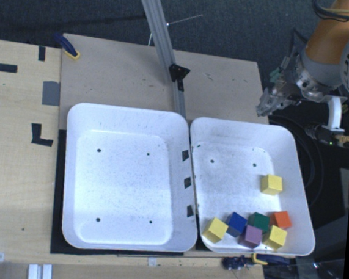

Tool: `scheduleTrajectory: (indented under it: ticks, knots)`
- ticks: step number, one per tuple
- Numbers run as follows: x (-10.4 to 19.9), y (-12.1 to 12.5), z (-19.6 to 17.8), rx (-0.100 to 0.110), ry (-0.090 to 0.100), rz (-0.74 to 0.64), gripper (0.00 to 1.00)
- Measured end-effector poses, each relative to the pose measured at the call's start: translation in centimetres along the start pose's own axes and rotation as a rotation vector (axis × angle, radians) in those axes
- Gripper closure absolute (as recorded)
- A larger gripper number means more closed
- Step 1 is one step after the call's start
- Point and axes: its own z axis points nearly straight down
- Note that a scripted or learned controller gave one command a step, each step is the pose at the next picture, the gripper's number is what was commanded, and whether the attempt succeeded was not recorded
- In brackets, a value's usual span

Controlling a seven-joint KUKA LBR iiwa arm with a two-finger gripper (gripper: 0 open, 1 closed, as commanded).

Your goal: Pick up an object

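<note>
End effector (270,105) hangs off the right bin's (236,135) far corner, finger state can't tell, blocks clustered at near edge with yellow block (271,184) alone; risk: descending into the packed cluster nudges neighbours, so grasp slips.

Two white bins (127,116), three yellow cubes (271,184), one blue cube (237,223), one green cube (259,221), one purple cube (252,235), one orange cube (281,219)
</note>
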Motion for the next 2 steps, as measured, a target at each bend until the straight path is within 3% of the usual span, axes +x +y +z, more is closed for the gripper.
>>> scheduleTrajectory:
  ticks: [1, 2]
  knots:
    - [0.0, 0.1, -2.1, 0.003, 0.001, 0.000, 1.00]
    - [5.9, -1.3, -0.6, 0.007, 0.003, -0.004, 1.00]
